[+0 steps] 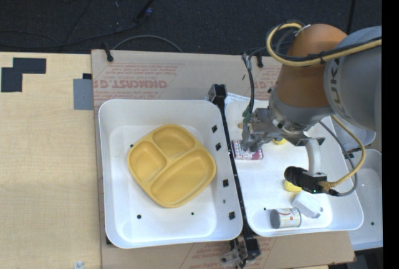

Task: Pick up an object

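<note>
My gripper (252,139) hangs low over the left part of the right bin (349,219), under the grey arm with its orange band (312,68). Directly below it, touching or nearly touching, lies a small pink and white packet (249,153) next to the bin's left wall. Further right in the same bin are a yellow item (292,185) partly under a black piece, a white block (308,204), and a white tube with a grey cap (285,218) lying on its side near the front wall. A small yellow bit (278,141) peeks out beneath the wrist.
The left bin (118,137) holds a yellow divided plate (172,165) lying flat. A black divider (228,168) runs between the two bins. Cables loop from the arm across the right bin's right side (349,165). Cardboard lies under both bins.
</note>
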